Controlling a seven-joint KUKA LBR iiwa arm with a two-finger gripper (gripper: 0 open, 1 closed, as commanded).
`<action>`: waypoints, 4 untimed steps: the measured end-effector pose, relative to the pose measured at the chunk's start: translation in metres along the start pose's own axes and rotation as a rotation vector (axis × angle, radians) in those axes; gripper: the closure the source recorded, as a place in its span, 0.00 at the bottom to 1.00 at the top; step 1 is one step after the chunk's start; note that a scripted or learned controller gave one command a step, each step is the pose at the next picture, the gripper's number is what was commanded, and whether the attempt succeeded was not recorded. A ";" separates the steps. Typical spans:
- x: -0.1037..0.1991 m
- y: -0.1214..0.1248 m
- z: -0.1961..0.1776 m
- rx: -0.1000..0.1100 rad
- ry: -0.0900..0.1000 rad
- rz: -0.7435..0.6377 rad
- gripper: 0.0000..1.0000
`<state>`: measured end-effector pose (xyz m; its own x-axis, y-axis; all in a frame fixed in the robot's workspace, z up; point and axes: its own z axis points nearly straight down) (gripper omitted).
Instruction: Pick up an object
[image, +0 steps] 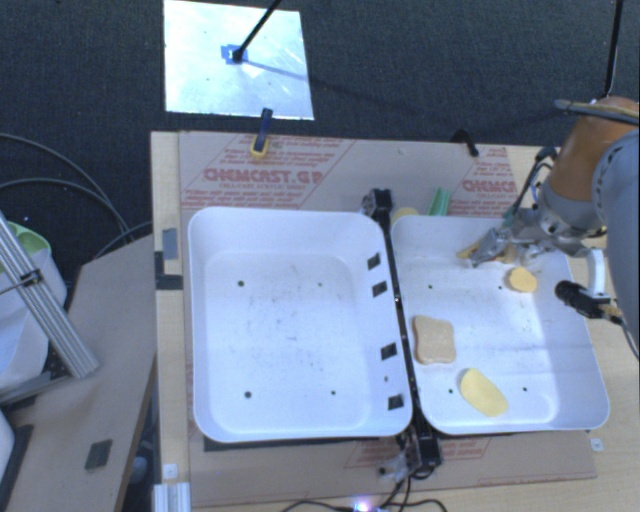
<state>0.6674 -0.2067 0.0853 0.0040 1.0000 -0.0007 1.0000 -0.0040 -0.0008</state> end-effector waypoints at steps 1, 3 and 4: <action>0.005 0.001 -0.011 0.000 -0.002 -0.010 1.00; -0.002 -0.178 -0.014 0.006 0.002 0.001 1.00; 0.027 -0.175 0.002 -0.001 0.002 -0.009 1.00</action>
<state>0.4925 -0.1794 0.0837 -0.0050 1.0000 0.0010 1.0000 0.0050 0.0001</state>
